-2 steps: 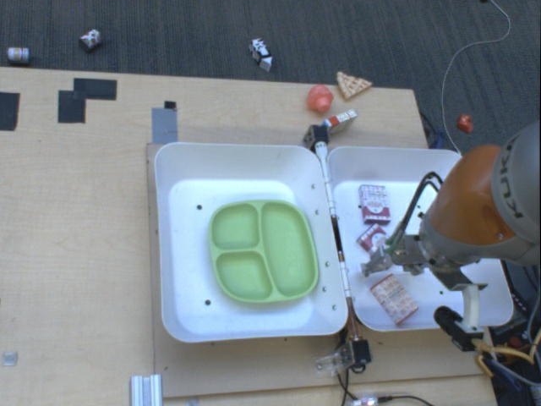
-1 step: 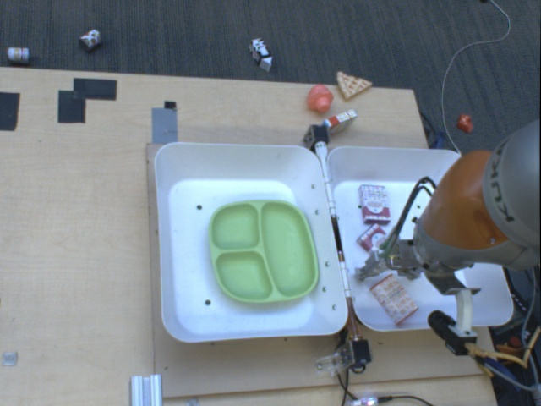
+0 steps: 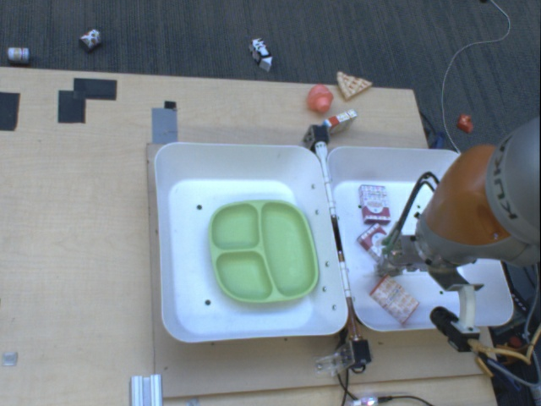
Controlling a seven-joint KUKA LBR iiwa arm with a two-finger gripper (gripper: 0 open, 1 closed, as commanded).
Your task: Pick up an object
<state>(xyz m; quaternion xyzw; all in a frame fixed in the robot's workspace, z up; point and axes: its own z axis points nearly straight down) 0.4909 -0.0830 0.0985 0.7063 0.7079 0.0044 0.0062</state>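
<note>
Low in the right bin [image 3: 499,307] hangs my pincer [image 3: 390,260], and whether it is open or closed I cannot tell from up here. Just beneath it lie small red-and-white packets: one [image 3: 395,299] near the front, another [image 3: 372,238] beside my tip, a third [image 3: 373,201] further back. I judge the nearest is best: come straight down, centre over it, close slowly. The green tray [image 3: 262,252] sits in the left bin [image 3: 165,252], well apart.
</note>
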